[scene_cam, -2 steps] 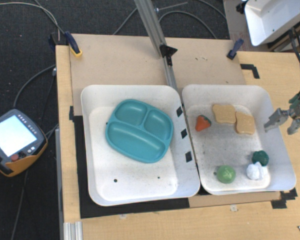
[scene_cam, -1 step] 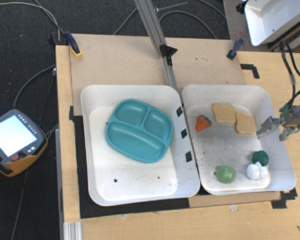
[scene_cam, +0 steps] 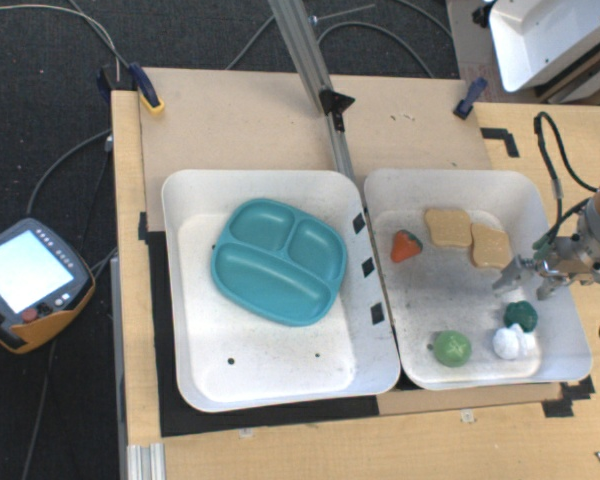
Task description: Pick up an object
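In the right bin [scene_cam: 430,298] lie two tan bread-like pieces [scene_cam: 448,227] [scene_cam: 490,247], a red strawberry-like piece [scene_cam: 406,247], a green round piece [scene_cam: 451,347], a dark green piece [scene_cam: 521,315] and a white piece [scene_cam: 511,343]. My gripper [scene_cam: 528,275] hangs at the bin's right side, just above the dark green piece and below the right bread piece. Its fingers [scene_cam: 506,280] are spread apart with nothing between them.
The left bin [scene_cam: 205,358] holds a teal divided plate [scene_cam: 279,260]. A metal pole [scene_cam: 305,38] slants down to the gap between the bins. A handheld pendant [scene_cam: 25,283] lies off the bench at the left. Cables run along the right edge.
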`<state>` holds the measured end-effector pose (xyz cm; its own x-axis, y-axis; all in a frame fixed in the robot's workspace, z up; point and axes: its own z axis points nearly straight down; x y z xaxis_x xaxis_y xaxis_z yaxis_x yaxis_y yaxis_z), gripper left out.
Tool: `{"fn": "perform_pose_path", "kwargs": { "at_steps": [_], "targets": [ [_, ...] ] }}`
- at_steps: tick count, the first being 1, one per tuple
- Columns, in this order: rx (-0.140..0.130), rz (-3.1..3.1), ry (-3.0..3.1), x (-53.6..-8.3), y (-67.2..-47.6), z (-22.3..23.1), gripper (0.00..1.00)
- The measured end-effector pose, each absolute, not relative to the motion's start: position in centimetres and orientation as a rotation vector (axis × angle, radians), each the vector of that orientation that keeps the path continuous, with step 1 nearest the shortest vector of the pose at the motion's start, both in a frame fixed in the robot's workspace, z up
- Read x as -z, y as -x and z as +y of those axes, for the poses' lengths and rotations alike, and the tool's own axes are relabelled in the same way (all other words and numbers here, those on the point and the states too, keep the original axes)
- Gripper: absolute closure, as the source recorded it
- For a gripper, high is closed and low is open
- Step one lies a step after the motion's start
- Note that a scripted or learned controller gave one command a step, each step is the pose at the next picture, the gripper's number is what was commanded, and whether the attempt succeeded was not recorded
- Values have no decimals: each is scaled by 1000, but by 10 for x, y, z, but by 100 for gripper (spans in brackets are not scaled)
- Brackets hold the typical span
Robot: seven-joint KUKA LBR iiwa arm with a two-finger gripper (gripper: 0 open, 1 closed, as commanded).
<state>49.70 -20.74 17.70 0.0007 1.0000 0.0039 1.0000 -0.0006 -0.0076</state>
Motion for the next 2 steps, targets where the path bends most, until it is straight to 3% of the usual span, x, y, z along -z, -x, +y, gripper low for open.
{"fn": "perform_pose_path", "kwargs": {
  "at_steps": [1,2],
  "targets": [
    [-3,-2216,2215,-124,-494,-196,0],
    [2,-2222,2222,-139,-496,-197,100]
  ]
}}
